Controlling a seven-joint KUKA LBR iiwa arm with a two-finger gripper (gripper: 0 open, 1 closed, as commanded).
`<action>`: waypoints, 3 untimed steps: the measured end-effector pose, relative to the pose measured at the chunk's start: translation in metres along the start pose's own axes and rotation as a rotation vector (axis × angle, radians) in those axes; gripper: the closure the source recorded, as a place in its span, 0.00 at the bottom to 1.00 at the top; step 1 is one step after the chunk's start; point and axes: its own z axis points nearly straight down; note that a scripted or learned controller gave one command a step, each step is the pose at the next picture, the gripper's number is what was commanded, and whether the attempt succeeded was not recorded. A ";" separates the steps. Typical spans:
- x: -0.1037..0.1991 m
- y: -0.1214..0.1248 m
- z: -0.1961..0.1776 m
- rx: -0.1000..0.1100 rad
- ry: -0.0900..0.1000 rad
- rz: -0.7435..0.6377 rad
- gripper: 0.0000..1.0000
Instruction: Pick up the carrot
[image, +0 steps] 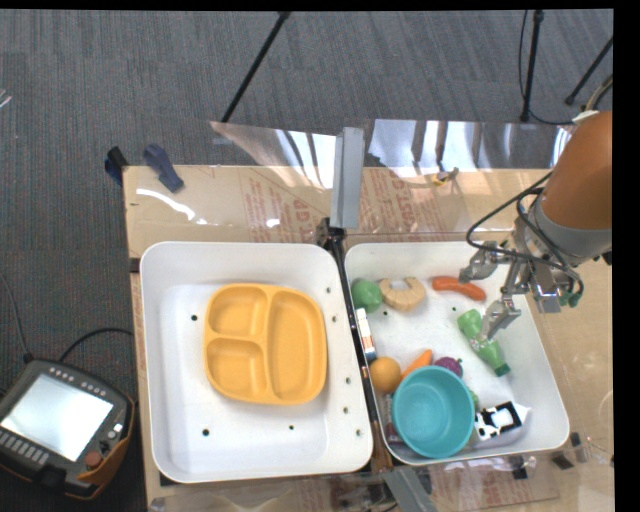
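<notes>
The carrot (418, 360) is a small orange tapered piece in the right bin (545, 370). It lies just above the teal bowl (433, 410), whose rim hides its lower end. My gripper (487, 296) hangs over the bin's upper right part, up and to the right of the carrot and well apart from it. Its two fingers are spread open with nothing between them. One fingertip (476, 268) is near a red-orange sausage-shaped piece (458, 288). The other one (497, 322) is above a green bottle (481, 340).
The right bin also holds a green fruit (367, 294), a bread-like piece (403, 293), an orange ball (385, 374), a purple item (450, 366) and a black-and-white toy (498, 420). A yellow divided plate (266, 343) lies in the left bin (170, 400).
</notes>
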 end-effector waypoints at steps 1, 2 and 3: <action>0.016 0.047 0.105 -0.002 0.006 0.120 0.00; 0.051 0.076 0.098 0.003 -0.015 0.199 0.00; 0.069 0.097 0.093 0.002 -0.026 0.263 0.00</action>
